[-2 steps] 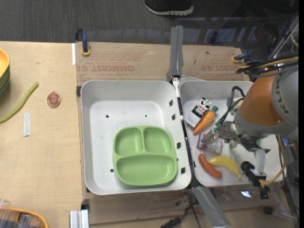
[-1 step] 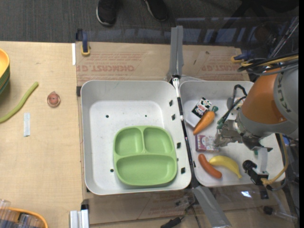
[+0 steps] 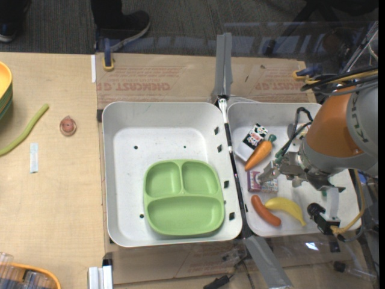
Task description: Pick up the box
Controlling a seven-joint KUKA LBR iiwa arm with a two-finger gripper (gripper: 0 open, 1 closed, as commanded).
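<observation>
Two white bins sit side by side on the desk (image 3: 54,197). Left bin (image 3: 120,161) carries a green three-section plate (image 3: 183,197), set toward its near right corner. Right bin (image 3: 240,116) carries the clutter: a small black-and-white box (image 3: 254,136) near the far left corner, a carrot (image 3: 259,153) lying tilted just beside and below it, a small pink-purple packet (image 3: 263,182) mid-bin toward the left wall, a red sausage (image 3: 265,211) and a banana (image 3: 286,209) along the near edge, touching or nearly so.

Arm (image 3: 337,134) comes over the right bin's right side, orange band up top. Gripper (image 3: 274,172) hangs low over the bin's middle, right at the pink-purple packet, with the carrot's tip just beside it. Fingers: cannot tell whether released or clenched, too small and partly hidden by the wrist body. The black-and-white box rests on the bin floor, apart from the gripper.

On the desk left of the bins: a green bean-like strip (image 3: 25,131), a small pink round item (image 3: 68,126), a small white stick (image 3: 33,158). Yellow bowl (image 3: 5,92) at the desk's left edge.
</observation>
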